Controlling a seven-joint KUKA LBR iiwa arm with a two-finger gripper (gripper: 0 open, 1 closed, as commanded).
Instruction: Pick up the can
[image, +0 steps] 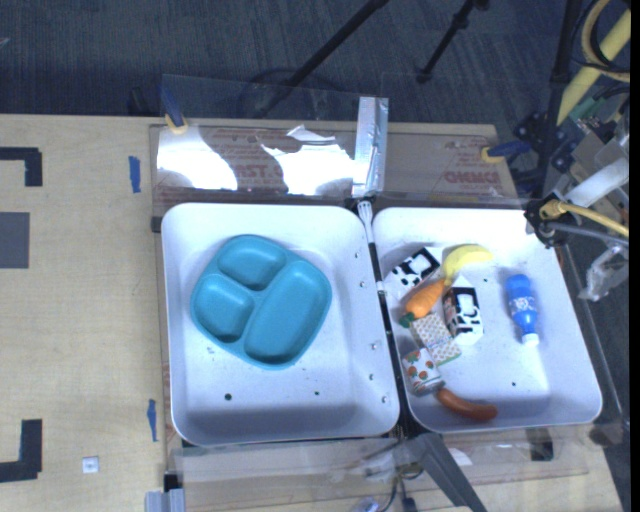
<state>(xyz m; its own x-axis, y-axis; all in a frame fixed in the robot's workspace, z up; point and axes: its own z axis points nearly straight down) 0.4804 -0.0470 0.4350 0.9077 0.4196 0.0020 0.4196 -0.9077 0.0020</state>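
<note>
The can (423, 372) is small, with a red, white and green label. It lies in the near left part of the right bin (560, 390), beside a checkered packet (436, 336) and just left of a brown sausage (466, 404). At the view's right edge, beyond the right bin's far right rim, the arm's grey end with my gripper (602, 274) hangs well away from the can. Nothing is seen held there.
The right bin also holds a banana (466, 258), a carrot (426, 298), two black-and-white boxes (464, 312), and a blue bottle (521, 307) towards the right. A blue divided plate (262, 298) sits in the left bin (200, 400). Cables and stands crowd the far right.
</note>
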